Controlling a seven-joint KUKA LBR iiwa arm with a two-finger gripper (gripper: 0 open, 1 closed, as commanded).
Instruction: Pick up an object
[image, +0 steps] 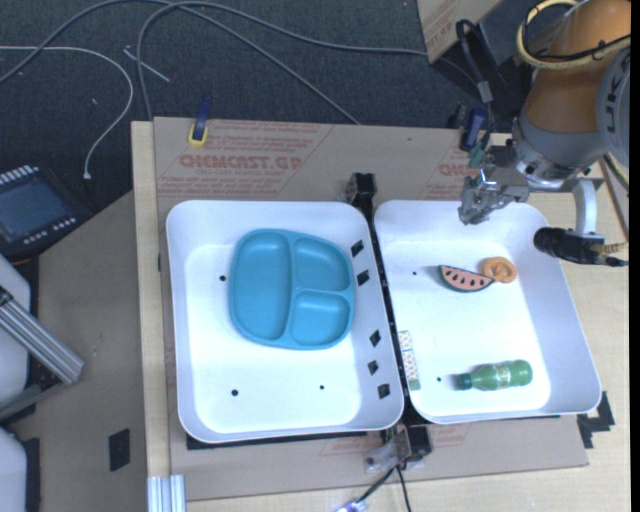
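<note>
While our gripper (484, 207) hangs over the right bin's (560, 300) far rim, seemingly closed and empty, the watermelon slice (466, 278) lies nearest for picking.

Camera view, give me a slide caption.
Hand above right bin holding watermelon slice, bottle; blue plate in left bin.

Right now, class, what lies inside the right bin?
Inside the right bin: a melon slice touching an orange ring, and a green bottle. The gripper covers a far-edge patch.
</note>
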